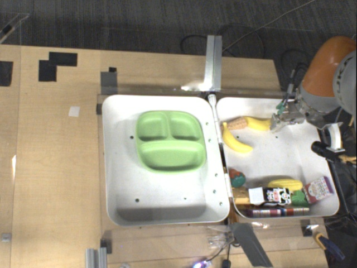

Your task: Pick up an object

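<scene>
The gripper [277,121] is seen low in the right bin [312,161], at the right end of a yellow banana [257,124]; whether its fingers are spread or closed cannot be told, and no object is seen held. A second banana [236,142] lies just beside and in front of the first, with a small tan item [237,123], perhaps bread, touching them. Along the near wall a clutter is packed: a corn cob [284,183], a black-and-white carton [276,195], a purple carton [319,189] and a red-and-green piece [237,179]. In the left bin [120,205] a green divided tray [169,140] is laid. Both bins are set on a pale wooden bench [50,166], with dark carpet [111,10] and cables behind.
</scene>
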You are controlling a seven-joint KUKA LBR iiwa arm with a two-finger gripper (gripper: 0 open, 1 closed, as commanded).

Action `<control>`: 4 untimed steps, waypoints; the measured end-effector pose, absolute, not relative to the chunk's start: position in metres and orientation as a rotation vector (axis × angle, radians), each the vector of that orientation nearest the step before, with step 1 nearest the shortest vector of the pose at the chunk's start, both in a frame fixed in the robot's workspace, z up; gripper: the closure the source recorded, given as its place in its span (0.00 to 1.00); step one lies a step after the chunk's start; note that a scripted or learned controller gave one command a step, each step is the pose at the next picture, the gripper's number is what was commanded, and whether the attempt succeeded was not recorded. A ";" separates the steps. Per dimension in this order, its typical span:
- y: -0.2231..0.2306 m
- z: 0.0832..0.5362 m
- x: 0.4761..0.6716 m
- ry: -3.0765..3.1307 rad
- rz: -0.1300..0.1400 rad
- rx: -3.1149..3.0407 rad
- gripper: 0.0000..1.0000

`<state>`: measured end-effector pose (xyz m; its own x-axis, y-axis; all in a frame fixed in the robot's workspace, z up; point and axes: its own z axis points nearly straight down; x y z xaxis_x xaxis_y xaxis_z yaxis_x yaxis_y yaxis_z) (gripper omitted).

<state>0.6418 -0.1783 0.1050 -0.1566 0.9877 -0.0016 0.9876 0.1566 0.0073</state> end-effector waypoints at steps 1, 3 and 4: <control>-0.177 0.116 0.644 2.384 0.012 2.030 1.00; -0.131 0.087 0.670 2.422 -0.004 2.003 0.00; -0.131 0.093 0.667 2.435 -0.018 2.007 1.00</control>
